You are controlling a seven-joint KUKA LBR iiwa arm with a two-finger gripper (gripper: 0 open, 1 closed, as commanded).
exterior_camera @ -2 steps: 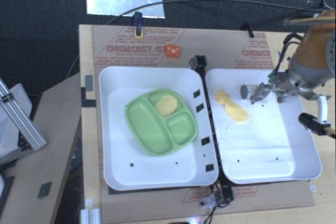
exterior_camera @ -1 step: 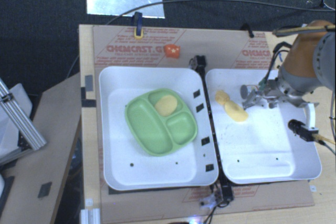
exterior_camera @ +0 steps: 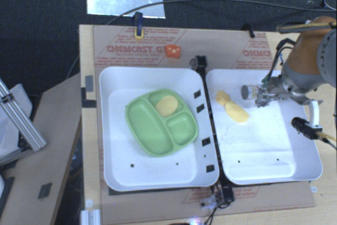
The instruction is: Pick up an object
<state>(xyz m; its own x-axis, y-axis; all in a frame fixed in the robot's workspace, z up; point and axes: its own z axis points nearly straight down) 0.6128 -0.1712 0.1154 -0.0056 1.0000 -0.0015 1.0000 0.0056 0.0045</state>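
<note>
A: On the bench, what lies where?

B: Two shallow white bins sit side by side on a brown board. The left bin [exterior_camera: 113,129] holds a green tray [exterior_camera: 152,129] with three sections. A pale yellow lump [exterior_camera: 167,106] rests in the tray's upper section, the one nearest the far wall.

A: And the right bin [exterior_camera: 263,160]?

B: A yellow object [exterior_camera: 232,107], long and lumpy, lies on its floor in the upper left part, close to the divide between the bins. It lies at a slant, narrow end toward the far wall.

A: Where is the arm?

B: The arm [exterior_camera: 310,55] enters from the right, its orange band above the wrist. The gripper [exterior_camera: 253,93] sits low over the upper part of the right bin, pointing left toward the yellow object and just right of it, apart from it.

A: Does the claw have anything?

B: Nothing shows between its fingers. Whether they are spread or closed, I cannot tell; that end is small and blurred.

A: Anything else?

B: A small orange piece [exterior_camera: 172,51] lies on the board behind the left bin.
</note>
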